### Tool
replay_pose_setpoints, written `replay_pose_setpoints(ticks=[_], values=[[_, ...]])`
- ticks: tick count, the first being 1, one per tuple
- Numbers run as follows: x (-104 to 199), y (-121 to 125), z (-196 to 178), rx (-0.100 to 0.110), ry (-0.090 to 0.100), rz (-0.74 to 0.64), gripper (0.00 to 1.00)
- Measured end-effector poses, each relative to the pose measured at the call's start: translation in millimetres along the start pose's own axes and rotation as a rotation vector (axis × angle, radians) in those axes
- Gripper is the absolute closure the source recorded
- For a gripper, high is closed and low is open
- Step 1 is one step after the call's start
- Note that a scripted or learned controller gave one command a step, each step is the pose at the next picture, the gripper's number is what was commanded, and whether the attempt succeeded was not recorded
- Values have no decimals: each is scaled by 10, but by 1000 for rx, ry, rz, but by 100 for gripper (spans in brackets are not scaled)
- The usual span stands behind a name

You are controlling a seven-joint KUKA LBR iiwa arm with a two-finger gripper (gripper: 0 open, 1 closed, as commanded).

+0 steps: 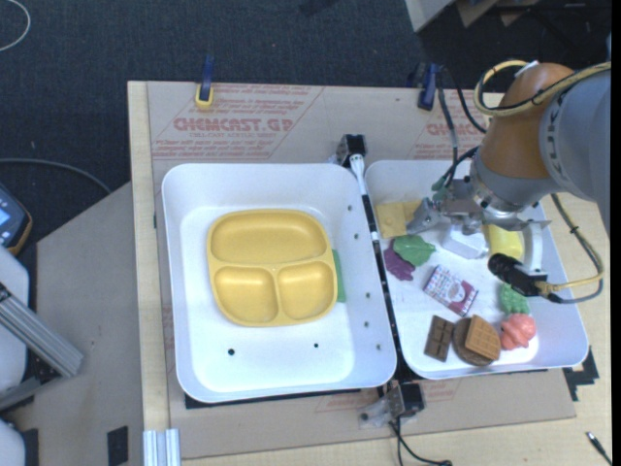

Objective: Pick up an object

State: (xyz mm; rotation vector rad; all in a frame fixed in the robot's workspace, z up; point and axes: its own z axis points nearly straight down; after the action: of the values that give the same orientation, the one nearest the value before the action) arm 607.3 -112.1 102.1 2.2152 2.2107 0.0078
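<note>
The pale wooden counter (pixel 272 115), printed with faded red lettering, carries two shallow white plastic bins side by side. The left bin (pixel 184 289) and the right bin (pixel 563 333) touch along their inner edges, near the counter's middle. A blue-and-yellow clamp (pixel 205 85) and a blue clamp (pixel 426 85) grip the counter's far edge, well apart.

Arm (pixel 572 115) cut off at right edge; green item (pixel 338 275) mostly hidden behind yellow tray (pixel 272 265).
</note>
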Motion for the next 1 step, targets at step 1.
replay_pose_setpoints(ticks=[1], values=[[-14,25,-126,-10,-5,1,100]])
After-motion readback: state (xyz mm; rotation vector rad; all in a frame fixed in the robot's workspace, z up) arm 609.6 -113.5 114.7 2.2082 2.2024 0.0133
